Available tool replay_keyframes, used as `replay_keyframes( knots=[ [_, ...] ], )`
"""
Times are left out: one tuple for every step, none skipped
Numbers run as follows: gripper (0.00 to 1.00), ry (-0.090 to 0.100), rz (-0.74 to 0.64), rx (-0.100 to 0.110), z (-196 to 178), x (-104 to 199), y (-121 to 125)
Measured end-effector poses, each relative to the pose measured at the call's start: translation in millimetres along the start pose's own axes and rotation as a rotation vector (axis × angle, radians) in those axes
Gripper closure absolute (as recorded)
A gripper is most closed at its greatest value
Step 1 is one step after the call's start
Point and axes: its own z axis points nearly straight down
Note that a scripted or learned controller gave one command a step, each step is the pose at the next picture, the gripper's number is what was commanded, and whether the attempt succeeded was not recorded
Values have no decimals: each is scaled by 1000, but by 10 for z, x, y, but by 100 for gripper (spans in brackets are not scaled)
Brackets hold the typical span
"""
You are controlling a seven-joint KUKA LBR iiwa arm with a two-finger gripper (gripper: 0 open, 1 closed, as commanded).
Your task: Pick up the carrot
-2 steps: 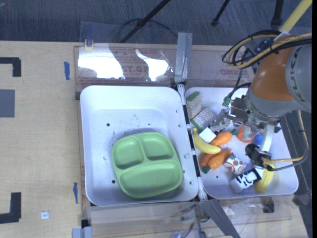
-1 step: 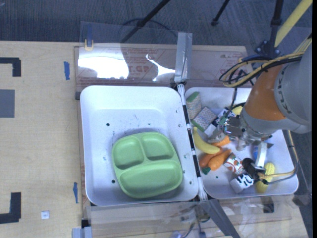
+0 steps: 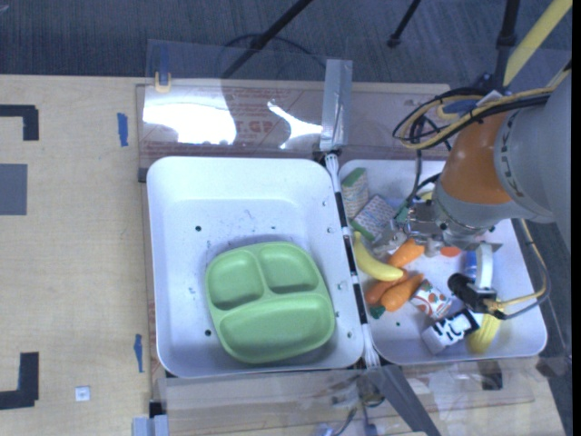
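Two white bins sit side by side on the bench point(image 3: 64, 271). The left bin point(image 3: 182, 198) contains a green divided plate point(image 3: 268, 302), three compartments, lying flat toward the near edge. The right bin point(image 3: 526, 334) holds a cluster of items.

The carrot point(image 3: 395, 293) lies in the right bin, left of centre, near the divider between bins, orange, angled with its thicker end up-right. A second orange piece point(image 3: 406, 252) lies just above it. A banana point(image 3: 372, 260) curves just above-left of the carrot, against the bin's left wall. A crumpled printed packet point(image 3: 374, 214) sits farther back. A small white and red carton point(image 3: 434, 302) lies just right of the carrot, with a black and white box point(image 3: 449, 330) beyond it and a yellow object point(image 3: 486, 332) at the near right.

The arm point(image 3: 508, 166), grey with orange band, reaches in over the right bin. The gripper point(image 3: 427, 230) hangs above the back-centre of that bin, near the upper orange piece. Whether the fingers are spread or pressed together cannot be told; they are obscured by the wrist and clutter. Nothing visible between them.
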Motion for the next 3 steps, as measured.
replay_keyframes(
  knots=[
    [100,0,1,-5,-112,-2,13],
    [100,-1,3,-6,-207,-6,17],
    [100,0,-28,4,-1662,-80,-22]
  ],
)
